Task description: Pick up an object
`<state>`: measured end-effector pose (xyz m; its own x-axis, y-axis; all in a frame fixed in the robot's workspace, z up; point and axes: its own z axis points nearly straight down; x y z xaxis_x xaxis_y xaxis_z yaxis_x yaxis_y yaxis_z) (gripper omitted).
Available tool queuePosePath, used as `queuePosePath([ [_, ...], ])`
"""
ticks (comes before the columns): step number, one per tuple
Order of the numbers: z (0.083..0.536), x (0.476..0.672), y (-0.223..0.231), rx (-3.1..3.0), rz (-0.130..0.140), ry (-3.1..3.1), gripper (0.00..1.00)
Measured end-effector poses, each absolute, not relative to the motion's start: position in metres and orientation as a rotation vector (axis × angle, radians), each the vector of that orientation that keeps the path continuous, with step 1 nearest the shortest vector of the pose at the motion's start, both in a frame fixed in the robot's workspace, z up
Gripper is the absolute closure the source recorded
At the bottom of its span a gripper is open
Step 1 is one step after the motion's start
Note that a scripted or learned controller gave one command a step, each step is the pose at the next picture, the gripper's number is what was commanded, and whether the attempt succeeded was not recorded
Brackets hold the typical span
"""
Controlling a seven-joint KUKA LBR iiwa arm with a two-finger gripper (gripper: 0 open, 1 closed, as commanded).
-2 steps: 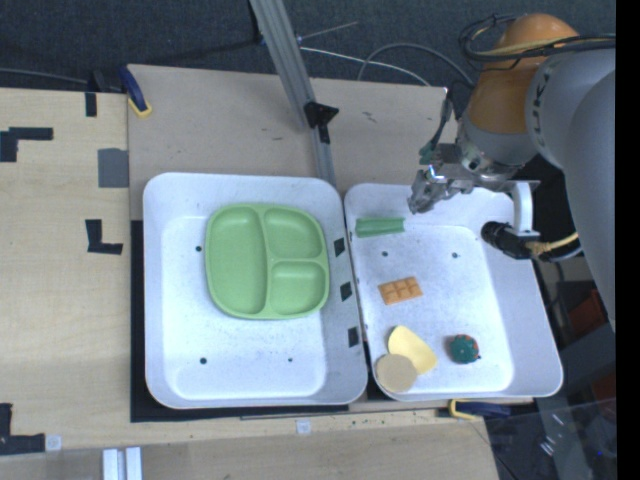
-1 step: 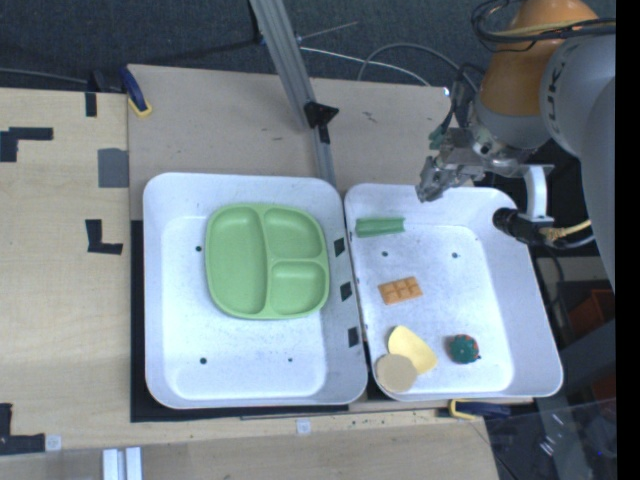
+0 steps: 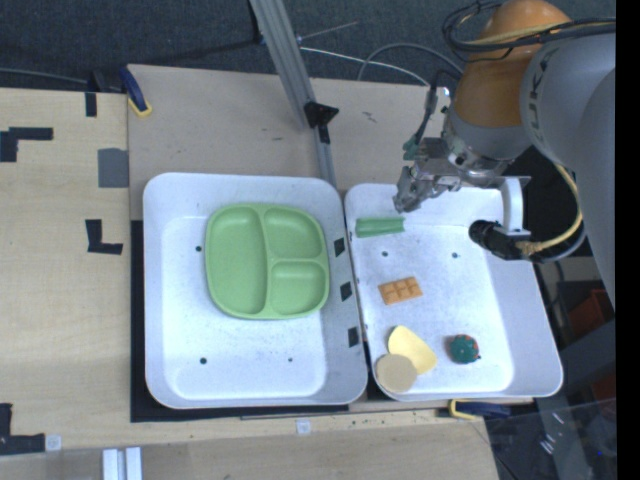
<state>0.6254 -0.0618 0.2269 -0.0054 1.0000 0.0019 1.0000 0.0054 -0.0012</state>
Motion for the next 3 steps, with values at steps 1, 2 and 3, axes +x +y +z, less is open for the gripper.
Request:
queuePosePath([
  [1, 0.226, 0.583, -0.023, -2.214, 0.003, -2.224, 1.00],
  [2, 0.232, 0.559, 0.028, -2.211, 0.002, -2.226, 1.00],
  [3, 0.220, 0.528, 0.067, -2.212, 0.006, -2.224, 1.00],
])
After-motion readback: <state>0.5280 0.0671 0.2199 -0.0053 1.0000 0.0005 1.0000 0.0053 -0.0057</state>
